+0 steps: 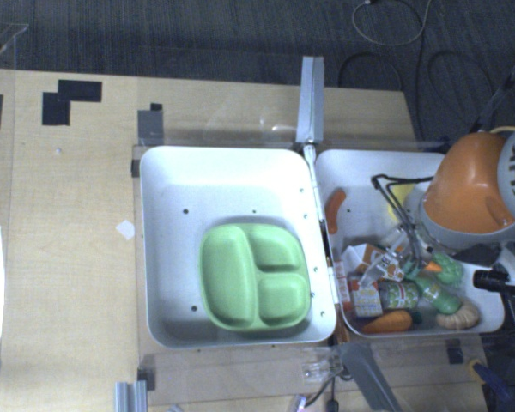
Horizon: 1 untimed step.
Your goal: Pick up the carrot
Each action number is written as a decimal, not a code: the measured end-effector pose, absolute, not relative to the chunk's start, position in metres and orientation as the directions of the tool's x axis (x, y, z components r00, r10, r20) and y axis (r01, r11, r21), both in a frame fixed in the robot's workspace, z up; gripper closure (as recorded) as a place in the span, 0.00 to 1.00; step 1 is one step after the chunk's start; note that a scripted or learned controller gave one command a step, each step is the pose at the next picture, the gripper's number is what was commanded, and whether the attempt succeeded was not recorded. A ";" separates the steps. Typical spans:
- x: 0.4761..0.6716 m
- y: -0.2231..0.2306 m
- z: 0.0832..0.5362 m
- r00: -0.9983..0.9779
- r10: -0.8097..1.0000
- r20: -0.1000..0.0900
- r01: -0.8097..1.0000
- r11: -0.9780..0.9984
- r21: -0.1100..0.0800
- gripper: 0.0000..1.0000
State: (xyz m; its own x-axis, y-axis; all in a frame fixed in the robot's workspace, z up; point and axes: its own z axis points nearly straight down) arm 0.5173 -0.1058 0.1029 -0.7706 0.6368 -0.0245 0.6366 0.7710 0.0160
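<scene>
**Operator:** Report the position of the arm (476, 187) and the condition of the end effector (405, 245).

**Technician:** The arm enters from the right, orange band uppermost; the end effector is lowered into the right bin (354, 172), over the clutter in its near half; whether the end effector is wide, narrow or closed on an item cannot be told, since its tip is lost among the packaging.

**Operator:** Locate the carrot (387, 322).

**Technician:** The carrot lies below the end effector and slightly to its left, against the near wall of the right bin; it rests flat, lengthwise along that wall; it is apart from the end effector, with a green-labelled pack (401, 295) between the two.

**Operator:** List adjacent items.

**Technician:** A beige ridged item (460, 318) lies to the lower right of the end effector, near the carrot's right end; green items (447, 273) sit just right of the end effector; a small orange-red piece (335, 208) lies to its upper left, near the divider; a white wrapper (359, 256) lies to its left.

**Operator:** Report the left bin (180, 178).

**Technician:** It sits well left of the end effector on the worktop (60, 230); it holds a green compartment tray (256, 275), upright, toward its near right corner.
</scene>
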 end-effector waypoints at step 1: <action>0.521 -0.104 0.114 -0.770 0.637 -0.033 0.637 0.771 0.023 1.00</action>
